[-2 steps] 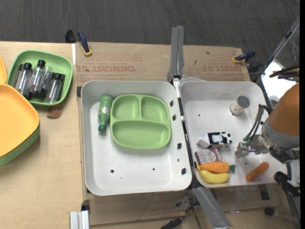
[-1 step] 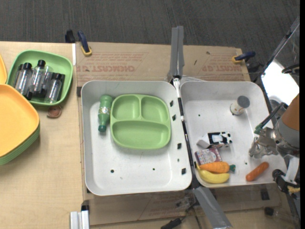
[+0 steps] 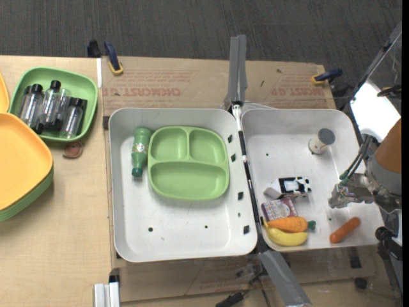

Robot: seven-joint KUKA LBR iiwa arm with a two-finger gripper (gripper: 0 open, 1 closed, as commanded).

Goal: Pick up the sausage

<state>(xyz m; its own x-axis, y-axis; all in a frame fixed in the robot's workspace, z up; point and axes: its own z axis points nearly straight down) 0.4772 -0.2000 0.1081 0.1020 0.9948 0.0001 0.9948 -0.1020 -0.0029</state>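
2 white bins, 1 divided green plate, 1 green bottle, 4 vials (in a green tray), 1 sausage, 1 banana

sausage: the orange-red stubby one I'm after
pose: lying flat, tilted diagonally
spot: right bin, near its front-right corner

The bench is pale wood with a cardboard sheet under two white bins set side by side. To the left lie a green tray of bottles and stacked yellow plates — clamps grip the cardboard's far edge.
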